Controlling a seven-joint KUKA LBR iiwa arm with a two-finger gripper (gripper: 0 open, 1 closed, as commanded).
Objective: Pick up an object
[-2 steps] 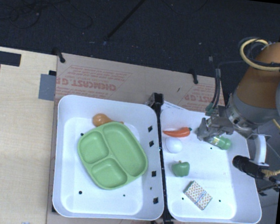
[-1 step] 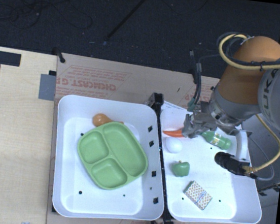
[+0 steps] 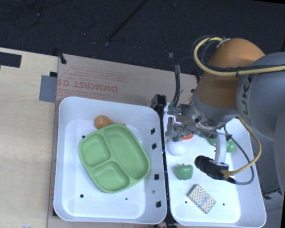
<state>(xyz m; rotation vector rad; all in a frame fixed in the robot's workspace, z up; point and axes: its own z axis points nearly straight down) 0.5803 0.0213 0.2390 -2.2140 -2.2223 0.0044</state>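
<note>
Arm [image 3: 240, 82]: grey with an orange band, reaches in from the right and hangs over the upper part of the right bin
Pincer [image 3: 177, 134]: low over the upper left corner of the right bin, just above a white ball; whether it is apart or together cannot be told
Right bin [image 3: 233, 214]: white, shallow, holds 4 small things
White ball [image 3: 176, 148]: directly beneath the pincer, near the bin's left wall
Green pepper [image 3: 184, 171]: just below the ball, apart from it
Patterned card [image 3: 201, 198]: flat, tilted, lower middle of the bin
Green piece [image 3: 229, 146]: under the arm, partly hidden, kind unclear
Left bin [image 3: 63, 199]: white, touches the right bin along the middle
Green tray [image 3: 113, 156]: 3 compartments, lies slantwise in the left bin
Orange thing [image 3: 102, 122]: at the tray's upper edge, partly tucked behind it
Counter [image 3: 9, 135]: pale wood, cardboard under both bins
</note>
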